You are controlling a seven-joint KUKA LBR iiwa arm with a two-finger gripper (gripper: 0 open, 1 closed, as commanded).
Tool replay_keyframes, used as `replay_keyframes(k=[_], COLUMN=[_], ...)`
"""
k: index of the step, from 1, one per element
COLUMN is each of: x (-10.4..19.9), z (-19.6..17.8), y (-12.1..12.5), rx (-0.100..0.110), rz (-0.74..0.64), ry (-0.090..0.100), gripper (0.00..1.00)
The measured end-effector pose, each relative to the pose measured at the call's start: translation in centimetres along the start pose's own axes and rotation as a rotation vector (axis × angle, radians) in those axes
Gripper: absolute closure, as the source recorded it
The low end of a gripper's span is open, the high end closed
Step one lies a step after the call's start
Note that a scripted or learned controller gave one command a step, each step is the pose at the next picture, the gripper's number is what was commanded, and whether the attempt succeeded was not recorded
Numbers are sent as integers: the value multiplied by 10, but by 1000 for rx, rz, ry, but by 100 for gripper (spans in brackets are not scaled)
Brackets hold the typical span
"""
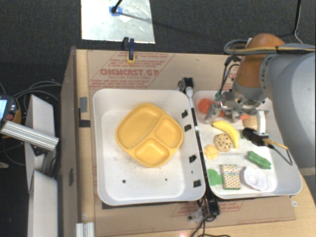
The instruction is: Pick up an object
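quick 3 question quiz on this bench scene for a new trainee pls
1. True or false: the yellow divided plate lies in the left bin.
2. What lies nearest the banana? A) cookie B) white lid C) blue clamp
3. Fill in: the gripper hangs over the ___ bin's far end.

Key
1. True
2. A
3. right; the red piece lies beside it.
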State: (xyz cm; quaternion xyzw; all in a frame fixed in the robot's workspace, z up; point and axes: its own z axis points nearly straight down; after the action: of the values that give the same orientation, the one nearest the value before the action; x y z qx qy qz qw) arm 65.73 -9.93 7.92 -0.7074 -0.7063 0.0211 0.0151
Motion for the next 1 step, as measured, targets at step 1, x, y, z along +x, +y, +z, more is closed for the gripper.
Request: replay_keyframes(k=[1], x=[-38], z=[-2], y=[-47], rx=[-49], rz=[2], ry=[8], gripper=[0])
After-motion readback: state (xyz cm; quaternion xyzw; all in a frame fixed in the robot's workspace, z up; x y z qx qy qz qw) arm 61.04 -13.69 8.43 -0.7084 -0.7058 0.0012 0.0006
